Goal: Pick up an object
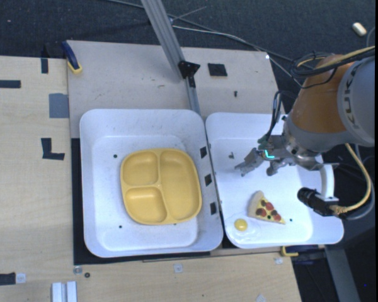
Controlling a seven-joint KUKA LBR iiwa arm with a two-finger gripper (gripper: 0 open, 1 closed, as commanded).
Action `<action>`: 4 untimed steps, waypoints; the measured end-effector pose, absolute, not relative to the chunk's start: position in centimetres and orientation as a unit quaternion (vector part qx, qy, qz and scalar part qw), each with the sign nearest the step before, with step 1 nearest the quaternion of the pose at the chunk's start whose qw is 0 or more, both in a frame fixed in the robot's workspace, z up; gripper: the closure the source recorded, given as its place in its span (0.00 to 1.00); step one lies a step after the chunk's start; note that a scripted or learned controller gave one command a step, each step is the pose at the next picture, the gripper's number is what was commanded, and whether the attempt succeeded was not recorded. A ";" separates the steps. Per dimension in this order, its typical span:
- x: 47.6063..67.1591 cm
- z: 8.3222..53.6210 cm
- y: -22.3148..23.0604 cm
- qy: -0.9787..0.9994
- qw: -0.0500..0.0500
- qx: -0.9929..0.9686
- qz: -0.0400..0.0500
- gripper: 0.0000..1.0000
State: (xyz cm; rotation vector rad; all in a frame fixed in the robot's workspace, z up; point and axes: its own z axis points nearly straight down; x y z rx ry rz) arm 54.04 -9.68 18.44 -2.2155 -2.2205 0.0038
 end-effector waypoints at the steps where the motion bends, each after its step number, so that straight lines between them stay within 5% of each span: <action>1: 54.1 18.5 -9.7 -0.708 0.001 -0.706 0.001 0.00; 3: 54.4 8.5 -9.5 -0.707 -0.001 -0.707 0.000 0.00; 4: 54.5 9.7 -9.5 -0.708 -0.004 -0.707 -0.001 1.00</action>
